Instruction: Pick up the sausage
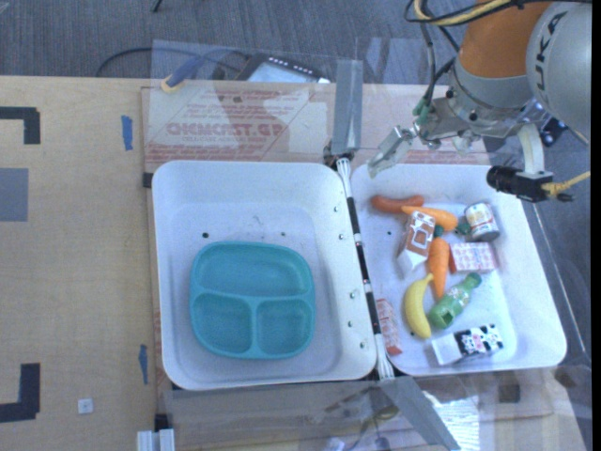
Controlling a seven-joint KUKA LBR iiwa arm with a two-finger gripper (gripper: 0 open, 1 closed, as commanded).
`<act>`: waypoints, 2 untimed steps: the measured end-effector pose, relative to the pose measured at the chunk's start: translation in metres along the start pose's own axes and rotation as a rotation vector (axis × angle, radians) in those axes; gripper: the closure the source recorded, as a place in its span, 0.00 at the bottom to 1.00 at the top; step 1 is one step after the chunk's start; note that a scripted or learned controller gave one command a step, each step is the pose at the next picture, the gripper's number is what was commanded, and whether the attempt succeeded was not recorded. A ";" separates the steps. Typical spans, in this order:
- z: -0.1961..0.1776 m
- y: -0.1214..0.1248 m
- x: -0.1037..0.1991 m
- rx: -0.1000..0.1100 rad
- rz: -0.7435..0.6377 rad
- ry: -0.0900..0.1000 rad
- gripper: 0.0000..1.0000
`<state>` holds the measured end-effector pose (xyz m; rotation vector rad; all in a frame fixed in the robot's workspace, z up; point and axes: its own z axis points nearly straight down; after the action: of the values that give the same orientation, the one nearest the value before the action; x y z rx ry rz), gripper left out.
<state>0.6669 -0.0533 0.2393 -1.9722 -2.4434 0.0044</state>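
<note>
The sausage [396, 201], a short reddish-orange link, lies in the right bin [540, 294] near its far left corner, beside a carrot [439, 218]. My gripper [458, 163] hangs above the bin's far edge, up and to the right of the sausage and apart from it. Its fingers [386, 154] are splayed wide, so it is open with nothing between them.
The right bin also holds a small can [481, 221], a second carrot [439, 263], a banana [417, 306], a green bottle [455, 300], a milk carton [469, 343] and some packets. A teal divided plate [252, 300] sits in the left bin [178, 214].
</note>
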 end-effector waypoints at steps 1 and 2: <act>0.000 0.000 0.000 0.000 0.000 0.000 0.00; 0.057 -0.041 0.037 0.002 -0.258 0.003 0.00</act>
<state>0.6191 -0.0255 0.1824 -1.6393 -2.6734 0.0040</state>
